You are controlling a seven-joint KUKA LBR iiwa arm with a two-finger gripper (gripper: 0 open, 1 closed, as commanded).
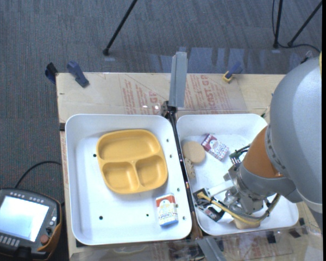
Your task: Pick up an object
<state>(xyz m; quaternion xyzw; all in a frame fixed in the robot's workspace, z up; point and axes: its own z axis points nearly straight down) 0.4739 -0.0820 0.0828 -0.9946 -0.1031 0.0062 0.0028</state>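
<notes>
My gripper [236, 203] is low over the front part of the right bin [244, 125], under the grey wrist and orange band. A tan round piece [194, 152] lies near that bin's left wall, up and left of the gripper. A small maroon and white packet [214, 146] lies just to its right. In the left bin [79, 178] a yellow divided plate [132, 160] sits in the middle. A small white, blue and red carton [166, 209] lies at that bin's front right corner.
A grey upright post [178, 83] stands behind the joint between the two bins. Blue clamps [77, 73] sit on the bench's back edge. A teach pendant [23, 219] rests on the floor at the lower left.
</notes>
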